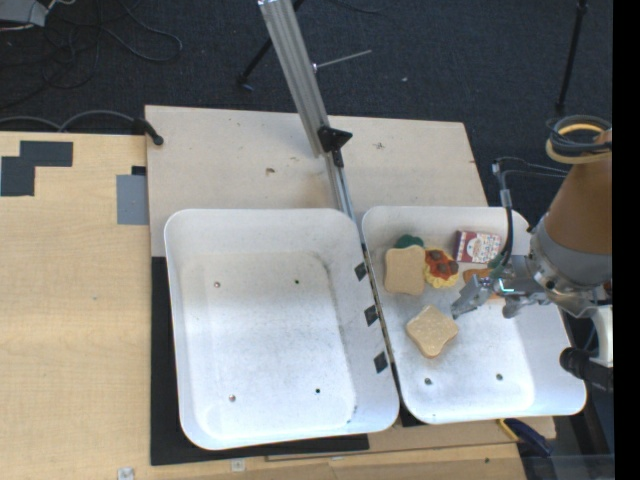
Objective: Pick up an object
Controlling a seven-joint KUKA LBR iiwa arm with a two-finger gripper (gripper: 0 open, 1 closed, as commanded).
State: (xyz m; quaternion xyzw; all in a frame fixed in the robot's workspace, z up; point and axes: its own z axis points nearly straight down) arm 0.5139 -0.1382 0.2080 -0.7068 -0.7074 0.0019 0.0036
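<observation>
The right bin holds several small objects. A tan bread-like slice lies near its back left, with a green piece behind it. Next to the slice sits a red and yellow toy, and a red and white box rests further right. A second tan slice lies nearer the middle. My gripper hangs over the right bin, right of the red and yellow toy and just in front of the box. Its fingers look spread with nothing between them.
The left bin sits beside the right one, separated by a divider with black clips. A grey aluminium bar slants up from the bins' back junction. The arm's orange band rises at the right edge.
</observation>
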